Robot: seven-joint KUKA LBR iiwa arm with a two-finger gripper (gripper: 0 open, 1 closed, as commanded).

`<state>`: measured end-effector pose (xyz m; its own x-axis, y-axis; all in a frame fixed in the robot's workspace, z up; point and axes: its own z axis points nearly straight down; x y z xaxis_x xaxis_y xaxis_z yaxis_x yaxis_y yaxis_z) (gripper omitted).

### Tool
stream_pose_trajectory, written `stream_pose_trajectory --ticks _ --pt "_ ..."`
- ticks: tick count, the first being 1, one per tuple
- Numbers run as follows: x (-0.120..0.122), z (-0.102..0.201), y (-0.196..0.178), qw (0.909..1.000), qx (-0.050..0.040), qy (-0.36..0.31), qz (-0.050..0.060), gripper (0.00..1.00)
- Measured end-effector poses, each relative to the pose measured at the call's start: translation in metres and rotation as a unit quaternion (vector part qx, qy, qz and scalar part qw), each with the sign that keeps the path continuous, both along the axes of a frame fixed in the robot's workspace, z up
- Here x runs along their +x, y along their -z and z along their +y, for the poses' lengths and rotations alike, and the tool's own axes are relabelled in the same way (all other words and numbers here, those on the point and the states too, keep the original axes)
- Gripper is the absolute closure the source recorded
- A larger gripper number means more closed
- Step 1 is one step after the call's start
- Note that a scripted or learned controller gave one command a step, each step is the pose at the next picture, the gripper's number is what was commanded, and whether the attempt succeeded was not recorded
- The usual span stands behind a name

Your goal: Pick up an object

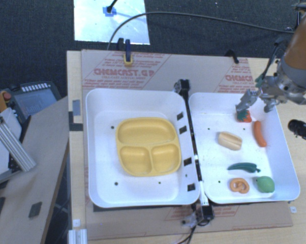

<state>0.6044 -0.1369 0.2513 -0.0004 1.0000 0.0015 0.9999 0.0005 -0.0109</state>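
Left bin (99, 136): yellow divided tray (147, 146) sits near centre, three compartments, flat on the floor of the bin.

Right bin (214, 111): bread roll (230, 140) near centre. At 5 o'clock from it, dark green pepper (244, 167); below that an orange pretzel (239, 185) with a green lime (265, 184) just beside it at 3 o'clock. Carrot (259, 133) at 3 o'clock from the roll, lying roughly along the 12–6 line, apart from the roll.

Small red-and-green piece (244, 117) — looks like a strawberry — at 1 o'clock from the roll, near the bin's far side.

Claw (257, 101) is over the bin's 1 o'clock corner, fingers spread, nothing pinched between them. One fingertip (243, 105) is right above the strawberry piece — touching or not, can't tell. Arm (300, 50) comes in from 3 o'clock over the bench (158, 67).
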Motion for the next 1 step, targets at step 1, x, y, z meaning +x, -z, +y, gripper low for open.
stream_pose_trajectory --ticks 1 --pt "0.0022 0.0005 -0.0074 1.0000 -0.0010 -0.001 -0.006 0.00"
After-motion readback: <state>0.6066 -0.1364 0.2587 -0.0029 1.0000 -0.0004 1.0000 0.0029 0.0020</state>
